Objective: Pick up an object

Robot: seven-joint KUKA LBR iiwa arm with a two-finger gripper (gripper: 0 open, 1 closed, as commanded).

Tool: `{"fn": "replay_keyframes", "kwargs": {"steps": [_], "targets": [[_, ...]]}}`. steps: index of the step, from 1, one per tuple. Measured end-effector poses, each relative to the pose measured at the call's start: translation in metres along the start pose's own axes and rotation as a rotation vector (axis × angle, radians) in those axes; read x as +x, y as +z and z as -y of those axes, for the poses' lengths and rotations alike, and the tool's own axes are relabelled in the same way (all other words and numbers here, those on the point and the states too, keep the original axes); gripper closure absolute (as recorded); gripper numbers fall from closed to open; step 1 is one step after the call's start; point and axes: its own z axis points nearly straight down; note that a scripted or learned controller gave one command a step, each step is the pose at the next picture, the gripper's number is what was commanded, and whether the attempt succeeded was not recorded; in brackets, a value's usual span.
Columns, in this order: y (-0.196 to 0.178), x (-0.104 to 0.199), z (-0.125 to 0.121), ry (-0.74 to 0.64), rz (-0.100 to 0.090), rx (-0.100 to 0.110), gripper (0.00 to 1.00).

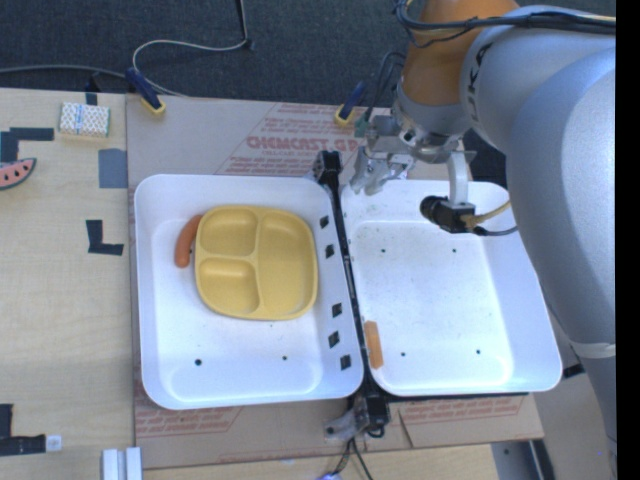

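Orange and small, a carrot-like piece (373, 344) lies in the right bin (520, 353) against its left wall near the front, with bare white floor to its right. A second orange piece (184, 242) rests in the left bin (165, 363), touching the left edge of a yellow divided plate (257, 261). At the right bin's far-left corner the gripper (374, 171) hangs above the rim; whether its fingers are spread or pressed together I cannot tell.

Both bins (165, 368) look like smooth white plastic, slightly glossy. The yellow plate (256, 262) is matt plastic. The bench (60, 308) has a pale wood-grain finish with a sheet of brown cardboard (250, 138) on it. The arm's (560, 98) grey shell shines smoothly.
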Motion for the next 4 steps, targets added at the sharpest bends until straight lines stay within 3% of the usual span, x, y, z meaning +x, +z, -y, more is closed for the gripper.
{"fn": "replay_keyframes", "kwargs": {"steps": [1,2,3,4], "targets": [[0.0,0.0,0.0,0.0,0.001,0.0,0.0],[-0.009,0.0,0.0,-0.001,0.0,0.001,1.0],[-0.009,0.0,0.0,-0.001,0.001,0.001,0.0],[0.029,-0.059,0.0,0.007,-0.001,-0.003,0.0]]}}
